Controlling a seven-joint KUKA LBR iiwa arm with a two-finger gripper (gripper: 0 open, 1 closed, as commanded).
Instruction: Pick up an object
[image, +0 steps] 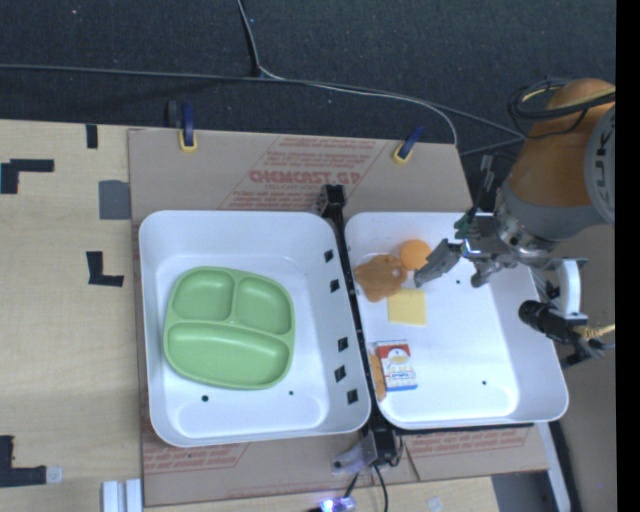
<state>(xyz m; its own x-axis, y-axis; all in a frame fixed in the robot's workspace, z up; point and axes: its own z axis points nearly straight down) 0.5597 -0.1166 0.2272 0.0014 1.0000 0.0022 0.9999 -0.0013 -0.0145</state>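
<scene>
The right bin (520, 400) holds an orange ball (414, 251), a brown flat piece (377, 276), a yellow square slice (407, 308) and a small red-and-white box (396, 366). My gripper (450, 276) hangs over the upper part of this bin, just right of the orange ball. Its fingers are spread open, and nothing sits between them. The left finger (433, 266) points down toward the ball and the yellow slice.
A green divided plate (230, 327) lies in the left bin (160, 240). The divider between the bins (345, 300) runs just left of the brown piece. A black cable (350, 92) crosses the dark surface behind the bench. The arm (560, 170) comes in from the right.
</scene>
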